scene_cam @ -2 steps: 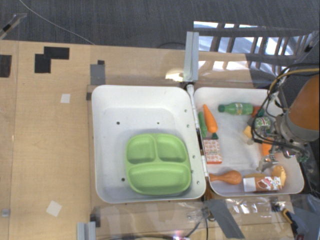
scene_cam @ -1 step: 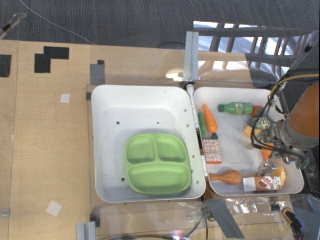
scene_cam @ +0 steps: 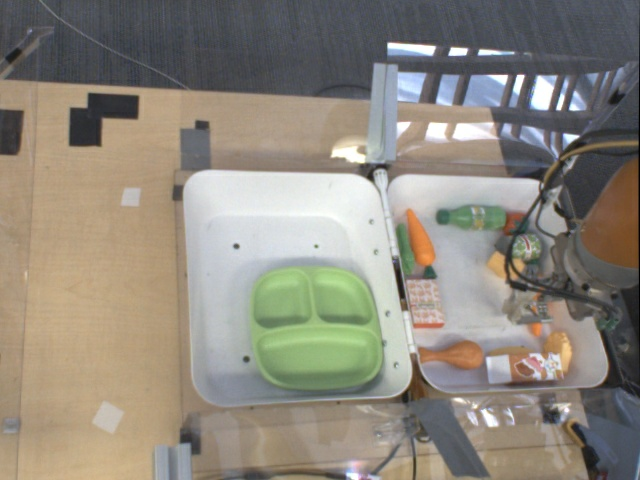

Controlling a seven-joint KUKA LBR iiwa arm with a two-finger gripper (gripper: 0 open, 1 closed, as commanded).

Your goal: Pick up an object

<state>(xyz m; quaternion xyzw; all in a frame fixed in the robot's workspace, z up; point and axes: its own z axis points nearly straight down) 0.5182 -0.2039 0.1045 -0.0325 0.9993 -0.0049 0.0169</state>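
The right bin (scene_cam: 455,268) holds several toy foods: an orange carrot (scene_cam: 420,238) beside a green vegetable (scene_cam: 404,250), a green bottle (scene_cam: 473,217) at the back, a red-and-white carton (scene_cam: 425,303), a brown drumstick (scene_cam: 455,355) and a red-labelled packet (scene_cam: 525,367) along the front wall. A yellow piece (scene_cam: 499,263) and a green-and-white round item (scene_cam: 526,248) lie near the right side. My gripper (scene_cam: 526,310) hangs low over the bin's right part, just beside a small orange piece (scene_cam: 538,322). The arm (scene_cam: 605,233) hides what lies beneath it.
The left bin (scene_cam: 230,218) carries a green divided plate (scene_cam: 315,328) in its front half. A metal post (scene_cam: 381,113) stands behind the wall where the two bins meet. Cables (scene_cam: 550,183) loop from the arm over the right bin's back corner.
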